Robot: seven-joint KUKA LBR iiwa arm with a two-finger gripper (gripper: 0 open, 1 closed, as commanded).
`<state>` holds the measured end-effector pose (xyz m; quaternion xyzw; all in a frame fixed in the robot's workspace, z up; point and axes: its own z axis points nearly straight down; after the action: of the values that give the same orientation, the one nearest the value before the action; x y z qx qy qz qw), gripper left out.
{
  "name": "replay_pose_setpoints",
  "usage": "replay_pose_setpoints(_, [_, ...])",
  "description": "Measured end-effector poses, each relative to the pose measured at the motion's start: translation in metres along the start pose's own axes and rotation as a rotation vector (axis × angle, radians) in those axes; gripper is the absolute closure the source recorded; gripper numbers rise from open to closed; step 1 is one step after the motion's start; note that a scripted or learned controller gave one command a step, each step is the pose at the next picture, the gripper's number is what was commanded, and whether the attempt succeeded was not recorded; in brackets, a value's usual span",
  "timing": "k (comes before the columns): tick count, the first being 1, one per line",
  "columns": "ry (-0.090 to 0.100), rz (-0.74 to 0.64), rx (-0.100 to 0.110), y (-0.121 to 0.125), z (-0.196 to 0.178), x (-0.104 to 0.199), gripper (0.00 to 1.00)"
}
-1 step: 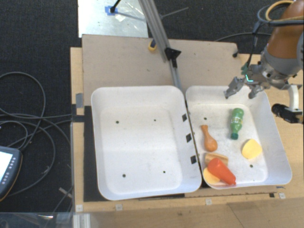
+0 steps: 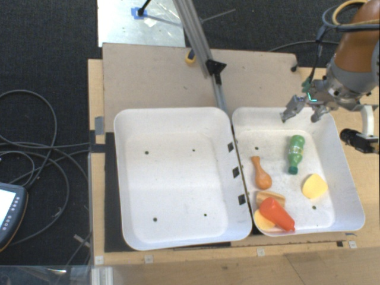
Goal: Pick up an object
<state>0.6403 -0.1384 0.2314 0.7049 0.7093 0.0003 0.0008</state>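
My gripper (image 2: pixel 304 111) hangs over the far edge of the right bin (image 2: pixel 350 177), fingers spread open with nothing between them. Below it, a green bottle (image 2: pixel 295 153) lies in the bin. A yellow lemon-like piece (image 2: pixel 314 186) rests to the bottom right of the bottle. An orange drumstick-shaped toy (image 2: pixel 260 172) lies near the bin's left wall. At the near left corner a red pepper-like object (image 2: pixel 277 214) sits on top of a pale yellow-orange piece (image 2: pixel 263 219).
The left bin (image 2: pixel 172 177) stands beside the right one, sharing a middle rim. A grey pole (image 2: pixel 199 37) slants over the cardboard backing behind the bins. Cables and a tablet (image 2: pixel 9 209) lie off the bench at left.
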Motion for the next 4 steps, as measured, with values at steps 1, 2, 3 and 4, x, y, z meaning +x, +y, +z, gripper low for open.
replay_pose_setpoints(1, [0.001,0.0,0.004,0.009,0.048,-0.002,0.0])
replay_pose_setpoints(2, [0.001,0.0,0.005,0.007,0.11,0.003,0.0])
replay_pose_setpoints(3, [0.001,0.0,0.003,0.007,0.142,0.003,0.0])
replay_pose_setpoints(4, [0.0,-0.002,-0.003,0.009,0.129,0.003,1.0])
